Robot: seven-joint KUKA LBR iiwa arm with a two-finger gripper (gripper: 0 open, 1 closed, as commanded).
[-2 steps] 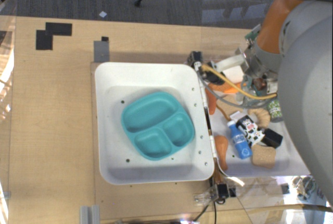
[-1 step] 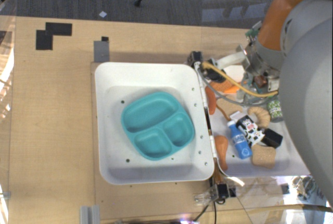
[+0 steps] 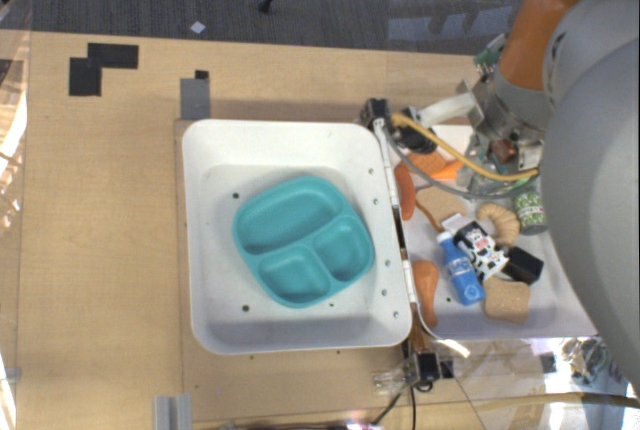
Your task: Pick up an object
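Gripper (image 3: pixel 497 153) hangs over the right bin (image 3: pixel 560 318), but whether it's clenched or released, I cannot tell. Below and beside it lie a blue bottle (image 3: pixel 461 275), cork block (image 3: pixel 507 299) and orange pieces (image 3: pixel 425 285). Nothing looks lifted yet; the pick remains.

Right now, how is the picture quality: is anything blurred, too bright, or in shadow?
In the camera view, the teal tray and left white bin are sharp and evenly lit, with soft shadow along the bin's inner walls; the grey arm near the lens looks large and soft; the small items in the right bin are cluttered, hard to separate.
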